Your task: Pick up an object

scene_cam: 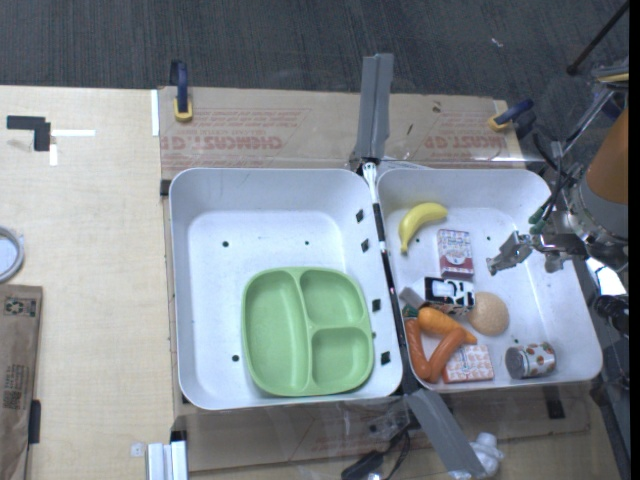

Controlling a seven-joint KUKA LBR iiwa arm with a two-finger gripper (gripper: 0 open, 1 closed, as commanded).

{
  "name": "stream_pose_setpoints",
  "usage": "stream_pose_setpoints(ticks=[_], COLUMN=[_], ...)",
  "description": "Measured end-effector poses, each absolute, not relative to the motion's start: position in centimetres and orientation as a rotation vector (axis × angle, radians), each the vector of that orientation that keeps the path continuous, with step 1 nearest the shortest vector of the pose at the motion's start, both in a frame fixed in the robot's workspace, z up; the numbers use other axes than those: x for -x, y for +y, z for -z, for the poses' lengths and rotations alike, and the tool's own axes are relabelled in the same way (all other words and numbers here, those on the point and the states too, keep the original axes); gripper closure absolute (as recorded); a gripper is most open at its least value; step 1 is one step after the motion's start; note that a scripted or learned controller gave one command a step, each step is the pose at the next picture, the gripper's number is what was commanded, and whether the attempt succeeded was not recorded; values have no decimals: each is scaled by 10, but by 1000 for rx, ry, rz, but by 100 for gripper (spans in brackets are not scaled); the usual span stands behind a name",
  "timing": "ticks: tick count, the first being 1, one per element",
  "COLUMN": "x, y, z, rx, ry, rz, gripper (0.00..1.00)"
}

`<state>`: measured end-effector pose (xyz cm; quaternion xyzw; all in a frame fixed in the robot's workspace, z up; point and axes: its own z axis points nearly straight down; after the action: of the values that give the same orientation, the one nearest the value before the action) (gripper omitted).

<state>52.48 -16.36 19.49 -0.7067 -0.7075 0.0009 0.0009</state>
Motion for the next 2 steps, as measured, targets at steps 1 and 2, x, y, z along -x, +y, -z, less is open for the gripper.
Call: stream_pose_setpoints(ticks=[1,2], x=[-591,-591], y=[-120,-121], z=[-91,-100], rx=[2270,2271], ry=[-2171,-2168], rz=[-2,-5], gripper=[0,100])
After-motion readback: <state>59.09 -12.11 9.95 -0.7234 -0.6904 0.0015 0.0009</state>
